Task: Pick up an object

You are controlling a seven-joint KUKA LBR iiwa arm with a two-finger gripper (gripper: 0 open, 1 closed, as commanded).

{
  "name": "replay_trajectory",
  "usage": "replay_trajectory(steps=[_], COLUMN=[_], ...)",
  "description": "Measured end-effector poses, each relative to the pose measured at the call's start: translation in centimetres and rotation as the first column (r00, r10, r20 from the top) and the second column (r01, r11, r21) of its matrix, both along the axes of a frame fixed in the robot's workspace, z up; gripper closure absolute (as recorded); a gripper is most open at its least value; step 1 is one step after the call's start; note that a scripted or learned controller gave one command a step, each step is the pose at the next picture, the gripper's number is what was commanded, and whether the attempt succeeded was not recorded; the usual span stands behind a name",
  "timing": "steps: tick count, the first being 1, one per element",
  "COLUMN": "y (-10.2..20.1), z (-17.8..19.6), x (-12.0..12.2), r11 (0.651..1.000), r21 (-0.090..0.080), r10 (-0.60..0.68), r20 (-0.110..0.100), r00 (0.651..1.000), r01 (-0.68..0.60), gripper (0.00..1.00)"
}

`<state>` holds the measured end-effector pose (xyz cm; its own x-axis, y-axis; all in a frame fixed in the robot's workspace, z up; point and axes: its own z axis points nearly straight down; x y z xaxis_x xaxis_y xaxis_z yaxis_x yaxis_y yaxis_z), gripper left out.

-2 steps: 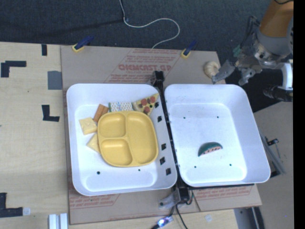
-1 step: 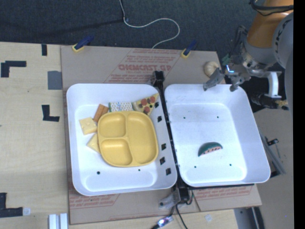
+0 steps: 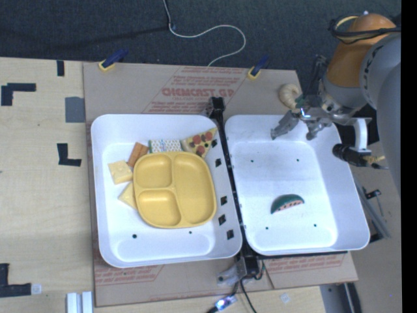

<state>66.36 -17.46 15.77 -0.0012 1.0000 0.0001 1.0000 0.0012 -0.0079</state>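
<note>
The gripper point(image 3: 296, 125) hangs over the far rim of the right bin point(image 3: 339, 194), jaws spread and gripping nothing, probably poised for a descent. The watermelon slice point(image 3: 287, 203) lies alone nearer that bin's front, an easy target.

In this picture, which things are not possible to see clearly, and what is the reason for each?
- Flat pieces in the left bin, camera view: the yellow tray lies over them, so just their edges show.
- Pincer, camera view: too small and dark to tell how it is set.
- Arm, camera view: cut off by the right edge.
- Watermelon slice in the right bin: its details are too small.
</note>
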Motion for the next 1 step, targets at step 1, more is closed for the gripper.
replay_trajectory(steps=[1], y=[0.88], z=[-4.79], x=[-0.21], r11=[1.000], r21=[-0.001], r10=[0.001], r20=[0.003], r00=[1.000], r01=[-0.001], gripper=[0.00])
